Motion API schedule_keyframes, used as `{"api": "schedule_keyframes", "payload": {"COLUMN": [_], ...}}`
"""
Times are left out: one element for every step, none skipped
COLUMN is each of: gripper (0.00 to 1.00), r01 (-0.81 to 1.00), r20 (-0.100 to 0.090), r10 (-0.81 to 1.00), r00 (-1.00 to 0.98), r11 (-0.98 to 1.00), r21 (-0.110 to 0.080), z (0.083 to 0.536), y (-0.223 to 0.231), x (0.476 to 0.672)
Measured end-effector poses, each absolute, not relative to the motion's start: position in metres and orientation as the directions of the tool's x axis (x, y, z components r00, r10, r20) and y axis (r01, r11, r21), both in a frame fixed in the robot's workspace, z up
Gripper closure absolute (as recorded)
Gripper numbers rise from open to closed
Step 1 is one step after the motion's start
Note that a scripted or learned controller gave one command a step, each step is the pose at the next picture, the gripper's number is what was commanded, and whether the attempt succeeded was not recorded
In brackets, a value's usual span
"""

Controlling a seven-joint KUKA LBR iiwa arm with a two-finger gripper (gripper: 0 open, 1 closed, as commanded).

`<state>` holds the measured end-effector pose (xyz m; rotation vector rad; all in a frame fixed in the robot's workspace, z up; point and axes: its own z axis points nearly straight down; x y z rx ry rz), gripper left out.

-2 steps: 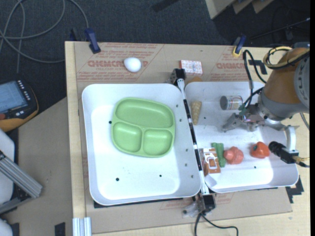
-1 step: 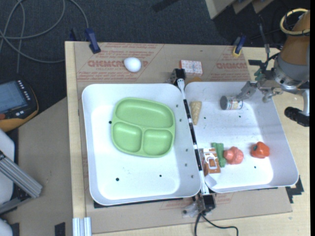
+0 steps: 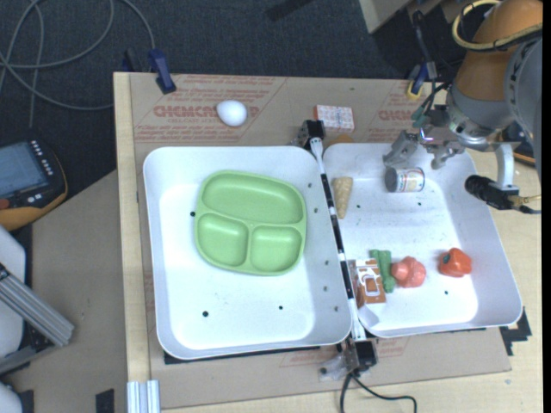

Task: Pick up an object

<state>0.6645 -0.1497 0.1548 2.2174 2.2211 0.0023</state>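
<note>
The gripper (image 3: 421,151) hangs over the right bin (image 3: 482,304), fingers spread apart. A small can (image 3: 405,180) lies just below them, ungripped.

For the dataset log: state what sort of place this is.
Probably a robotics lab test bench: two shallow white bins clamped on a board, a grey-and-orange robot arm, and toy props such as a green divided plastic plate.

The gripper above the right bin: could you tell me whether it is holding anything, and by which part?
Nothing is held. The gripper hangs just above the small can, which lies on its side on the right bin floor, outside the fingers.
</note>
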Motion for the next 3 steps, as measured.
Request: {"api": "schedule_keyframes", "payload": {"gripper": [0.0, 1.0, 1.0], "r01": [1.0, 1.0, 1.0], "r20": [-0.002, -0.003, 0.001], "r10": [1.0, 1.0, 1.0], "r00": [-0.001, -0.002, -0.002], "r11": [0.001, 0.002, 0.002], "r21": [0.002, 0.004, 0.0], "z": [0.096, 0.106, 0.186], "y": [-0.158, -0.158, -0.083], "x": [0.667, 0.667, 0.628]}}
